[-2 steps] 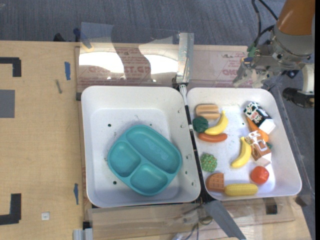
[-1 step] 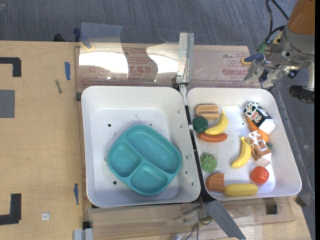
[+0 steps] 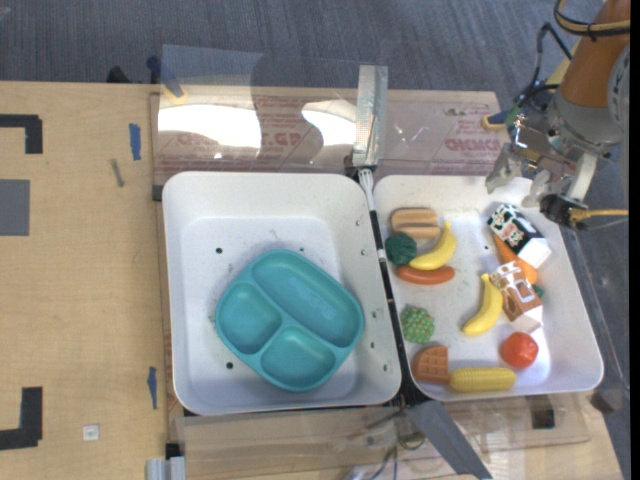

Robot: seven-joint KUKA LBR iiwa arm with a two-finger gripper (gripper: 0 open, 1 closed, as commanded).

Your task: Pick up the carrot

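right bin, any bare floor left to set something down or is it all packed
Right bin: crowded through the middle. Bare floor lies above the hot dog bun along the back wall, and between the green ball and the lower banana. Left bin: bare floor rings the teal tray.

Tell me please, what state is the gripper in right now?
Gripper: cannot be told; it holds nothing visible above the right bin.

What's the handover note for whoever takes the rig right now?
Gripper: above the right bin's far right corner, nothing seen between its fingers; open or shut unclear.
Carrot: in the right bin near its right wall, partly under a black-and-white box, among other toy food.
Teal tray: in the left bin.
Done: nothing, carrot not lifted.
Left: descend, grasp carrot, lift.
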